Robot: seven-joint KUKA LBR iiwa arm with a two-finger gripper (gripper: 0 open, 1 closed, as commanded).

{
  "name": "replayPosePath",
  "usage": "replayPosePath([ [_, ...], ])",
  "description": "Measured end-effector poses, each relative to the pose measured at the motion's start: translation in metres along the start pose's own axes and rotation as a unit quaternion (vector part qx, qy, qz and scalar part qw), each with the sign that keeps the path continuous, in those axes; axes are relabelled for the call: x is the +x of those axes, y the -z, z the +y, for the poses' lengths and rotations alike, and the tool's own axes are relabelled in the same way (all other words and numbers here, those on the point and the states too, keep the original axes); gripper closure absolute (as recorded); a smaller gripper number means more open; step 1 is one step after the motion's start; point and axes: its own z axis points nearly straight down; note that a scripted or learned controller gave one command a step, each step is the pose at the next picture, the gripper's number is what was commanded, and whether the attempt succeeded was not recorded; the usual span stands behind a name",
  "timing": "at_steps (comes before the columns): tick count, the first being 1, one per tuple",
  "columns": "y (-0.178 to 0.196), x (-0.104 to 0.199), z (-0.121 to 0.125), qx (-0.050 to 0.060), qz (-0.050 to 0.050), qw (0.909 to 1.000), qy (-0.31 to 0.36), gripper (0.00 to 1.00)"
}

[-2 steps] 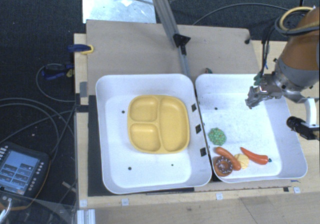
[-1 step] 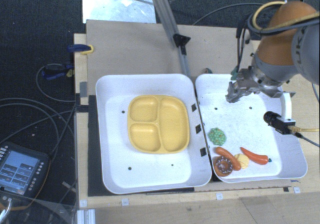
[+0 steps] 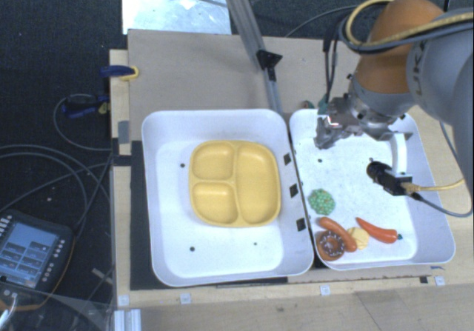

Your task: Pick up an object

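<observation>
Claw (image 3: 328,132) hovers over right bin's (image 3: 429,174) far end, grip state unclear, toy food (image 3: 344,233) lying nearer the front.

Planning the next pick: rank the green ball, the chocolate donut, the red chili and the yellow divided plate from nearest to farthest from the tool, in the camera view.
From the tool, at the top of the right bin:
1. green ball, straight below it, mid-bin.
2. yellow divided plate, in the left bin.
3. red chili and chocolate donut, near the right bin's bottom edge; too close to call.
</observation>
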Motion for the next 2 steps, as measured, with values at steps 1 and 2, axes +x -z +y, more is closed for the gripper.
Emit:
replayPosePath([
  [1,0.003,0.064,0.004,0.000,0.001,1.0000,0.001,1.00],
  [2,0.016,0.115,0.009,0.000,0.001,1.0000,0.000,1.00],
])
